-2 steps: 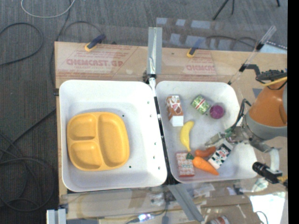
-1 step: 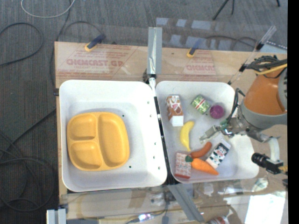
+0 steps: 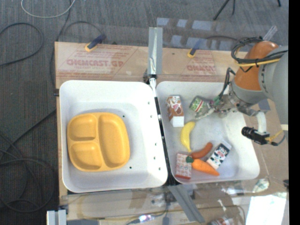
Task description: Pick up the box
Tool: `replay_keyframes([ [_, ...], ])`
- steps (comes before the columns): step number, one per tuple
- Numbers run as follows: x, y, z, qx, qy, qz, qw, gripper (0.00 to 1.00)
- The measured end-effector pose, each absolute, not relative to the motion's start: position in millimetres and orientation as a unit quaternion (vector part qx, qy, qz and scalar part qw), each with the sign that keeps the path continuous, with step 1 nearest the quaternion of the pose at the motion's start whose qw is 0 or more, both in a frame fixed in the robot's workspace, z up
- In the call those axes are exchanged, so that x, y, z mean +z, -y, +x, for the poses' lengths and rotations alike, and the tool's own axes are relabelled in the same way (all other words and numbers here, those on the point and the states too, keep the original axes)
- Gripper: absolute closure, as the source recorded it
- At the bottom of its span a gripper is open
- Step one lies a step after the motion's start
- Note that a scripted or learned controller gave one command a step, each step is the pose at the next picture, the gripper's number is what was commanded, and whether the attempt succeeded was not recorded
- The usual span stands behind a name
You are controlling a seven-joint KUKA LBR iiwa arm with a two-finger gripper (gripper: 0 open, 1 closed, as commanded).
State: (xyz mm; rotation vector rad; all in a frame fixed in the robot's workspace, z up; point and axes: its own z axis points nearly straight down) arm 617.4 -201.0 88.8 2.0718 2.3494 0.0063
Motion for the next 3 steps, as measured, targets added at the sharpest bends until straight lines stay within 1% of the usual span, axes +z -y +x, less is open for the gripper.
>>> replay_keyframes([
  [1, 91, 213, 620.8, 0.0051, -0.779, 0.627, 0.0, 0.0],
  [2, 91, 210, 648.6, -0.004, -0.699, 0.714, -0.016, 0.0],
  [3, 89, 206, 649.7, -0.0178, -0.63, 0.776, -0.032, 0.0],
])
